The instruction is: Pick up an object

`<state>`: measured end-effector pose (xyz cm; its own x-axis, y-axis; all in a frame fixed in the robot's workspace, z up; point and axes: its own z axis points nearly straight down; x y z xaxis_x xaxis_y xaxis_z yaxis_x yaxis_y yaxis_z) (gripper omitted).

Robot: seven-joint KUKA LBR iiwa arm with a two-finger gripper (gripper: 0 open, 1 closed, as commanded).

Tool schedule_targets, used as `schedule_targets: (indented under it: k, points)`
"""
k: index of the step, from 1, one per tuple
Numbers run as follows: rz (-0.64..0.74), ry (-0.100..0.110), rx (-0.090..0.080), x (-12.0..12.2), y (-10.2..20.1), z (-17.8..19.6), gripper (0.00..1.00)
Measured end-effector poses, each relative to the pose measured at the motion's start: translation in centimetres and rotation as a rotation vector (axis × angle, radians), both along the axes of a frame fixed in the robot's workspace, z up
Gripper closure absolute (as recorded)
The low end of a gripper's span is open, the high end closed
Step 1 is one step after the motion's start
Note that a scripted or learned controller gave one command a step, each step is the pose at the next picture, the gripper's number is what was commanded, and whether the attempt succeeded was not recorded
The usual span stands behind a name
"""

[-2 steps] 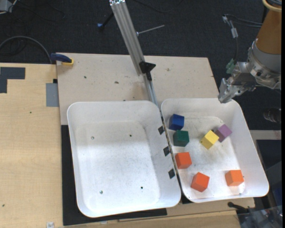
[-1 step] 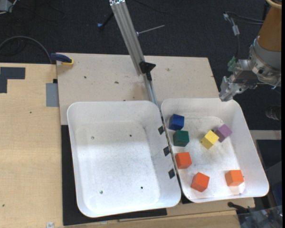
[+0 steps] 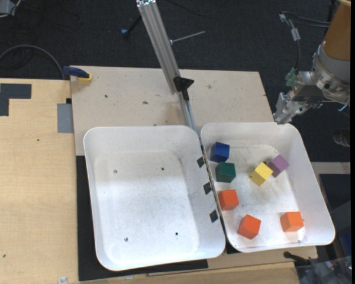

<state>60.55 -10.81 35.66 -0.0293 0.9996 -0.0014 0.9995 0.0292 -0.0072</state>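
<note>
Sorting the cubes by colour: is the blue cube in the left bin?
No, the blue cube sits in the right bin, near its upper left corner, just above the green cube.

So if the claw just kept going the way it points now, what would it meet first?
Probably the right bin's far rim: the claw points down-left just above that corner. Beyond it lies the purple cube, though depth is unclear.

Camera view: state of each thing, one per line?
end effector: above the right bin's far right corner, nothing seen in it
right bin: holds seven cubes
left bin: holds no cubes
blue cube: resting, touching green cube
green cube: resting by the divider
yellow cube: resting, touching purple cube
purple cube: resting
three orange cubes: resting apart, near edge
</note>
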Motion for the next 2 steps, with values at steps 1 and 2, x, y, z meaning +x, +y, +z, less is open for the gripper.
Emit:
schedule_targets:
  k: [1,2]
  points:
    - [0.008,0.002,0.000,0.0,0.1,0.9,1.00]
    - [-0.022,-0.001,0.004,2.4,12.0,-4.4,1.00]
